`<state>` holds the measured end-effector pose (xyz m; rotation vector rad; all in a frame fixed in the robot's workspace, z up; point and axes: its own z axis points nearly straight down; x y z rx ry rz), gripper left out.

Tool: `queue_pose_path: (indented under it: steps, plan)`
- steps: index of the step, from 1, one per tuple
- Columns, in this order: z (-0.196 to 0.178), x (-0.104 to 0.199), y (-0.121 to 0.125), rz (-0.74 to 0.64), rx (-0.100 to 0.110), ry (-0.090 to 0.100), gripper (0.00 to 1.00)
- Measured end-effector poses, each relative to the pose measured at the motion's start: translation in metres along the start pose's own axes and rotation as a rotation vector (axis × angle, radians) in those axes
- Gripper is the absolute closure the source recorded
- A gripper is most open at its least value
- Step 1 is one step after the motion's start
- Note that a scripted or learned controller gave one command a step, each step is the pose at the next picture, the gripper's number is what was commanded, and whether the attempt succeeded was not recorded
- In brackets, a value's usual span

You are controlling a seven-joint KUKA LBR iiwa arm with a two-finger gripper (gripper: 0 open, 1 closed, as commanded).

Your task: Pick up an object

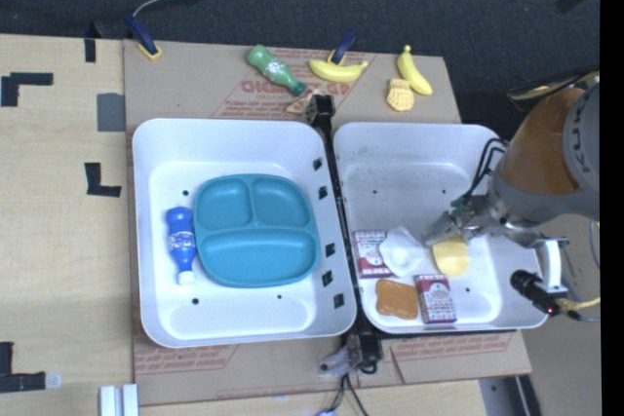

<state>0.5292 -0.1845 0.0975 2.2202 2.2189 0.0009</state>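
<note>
A grey KUKA arm (pixel 546 161) with an orange band reaches in from three o'clock and drops its wrist over the right bin (pixel 409 146), where the pincer (pixel 450 227) sits low among a cluster of small items at the bin's six o'clock side. Whether the pincer is open or closed cannot be told; its tip is too small and dark against the wrist hardware. Just at its six o'clock lies a pale yellow block (pixel 450 257), the likeliest target, touching or very nearly touching the tool. At the block's nine o'clock rests a crumpled white piece (pixel 400 251), then a red-and-white packet (pixel 370 253); a brown bread-like piece (pixel 396 298) and a red carton (pixel 435 298) lie nearer the bin's front wall.

The items are bunched toward one end of the shallow bin, probably left where they landed, which crowds any descent. The left bin (pixel 156 151) holds a blue divided plate (pixel 256 229) with a blue bottle (pixel 180 244) beside it at nine o'clock. On the worktop (pixel 58 209) at twelve o'clock, outside the bins, lie a green bottle (pixel 275 69), two toy bananas (pixel 336 70) and a small yellow corn piece (pixel 399 95).

The arm is bent steeply, wrist angled down and toward nine o'clock. No object appears lifted.
</note>
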Motion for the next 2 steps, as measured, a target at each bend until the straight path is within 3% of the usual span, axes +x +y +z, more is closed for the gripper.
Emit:
queue_pose_path:
  steps: [1, 2]
  plan:
    - [0.009, 0.053, 0.019, 0.0, -0.007, -0.003, 1.0]
    - [-0.087, 0.126, 0.005, -0.003, 0.003, 0.002, 1.0]
